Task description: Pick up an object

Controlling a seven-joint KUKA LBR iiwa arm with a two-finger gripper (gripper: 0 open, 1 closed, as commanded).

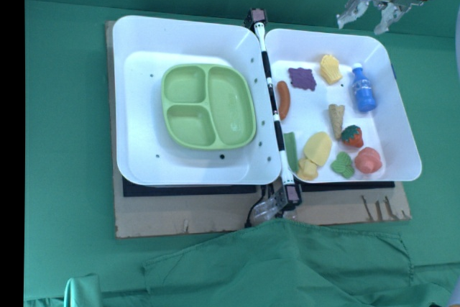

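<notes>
Even, bright, diffuse light falls from above across the green cloth-covered surface, with a cool teal cast over the whole view. The two shallow white plastic bins are close to overexposed, their rims losing detail, and the one toward 3 o'clock throws a thin dark shadow at its 6 o'clock edge. The glossy light-green divided plate shows soft sheen in its compartments. Shadows under the small toys are faint. Focus is slightly soft overall; the metal end effector at 1 o'clock looks grainy.
</notes>
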